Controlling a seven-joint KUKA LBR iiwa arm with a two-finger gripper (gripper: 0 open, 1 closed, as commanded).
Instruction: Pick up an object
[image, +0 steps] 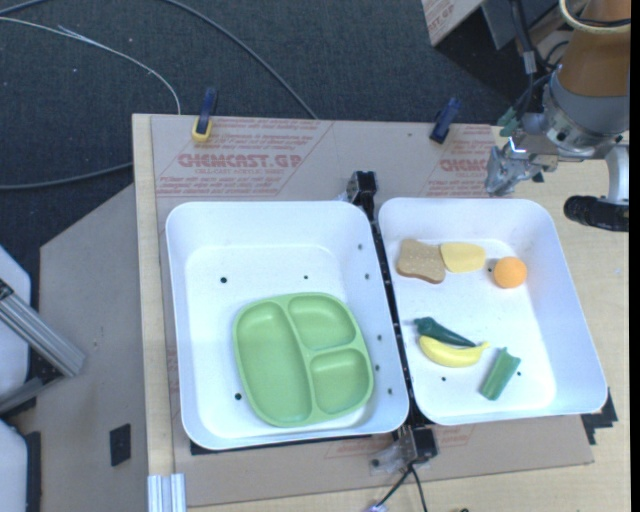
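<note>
Gripper (503, 172): recorded above the far rim of the right bin (573, 300), beyond the toys, with nothing seen between its fingers; whether the fingers stood wide or narrow could not be told at this size and angle.

Objects available for picking: all were logged in the right bin, well apart from the gripper; none was lifted.

Risks, as judged: the bread slice (420, 260) and the yellow wedge (463, 257) were noted touching, so a descent between them would probably push both aside or catch two; the orange ball (510, 272) is likely to roll away from closing fingers; the banana (452, 351) was noted against the dark green piece (443, 331), so a grasp there may slip off the curve or drag its neighbour; the green block (499, 374) lay near the bin's near wall, where a finger could be blocked by the rim.

Count: white bins, two; green divided plate (300, 357), one, in the left bin (190, 300), with three compartments; bread slice, one; yellow wedge, one; orange ball, one; banana, one; dark green piece, one; green block, one; clamps on the board's far edge, two, one yellow-and-blue (204, 116), one blue (445, 119).
</note>
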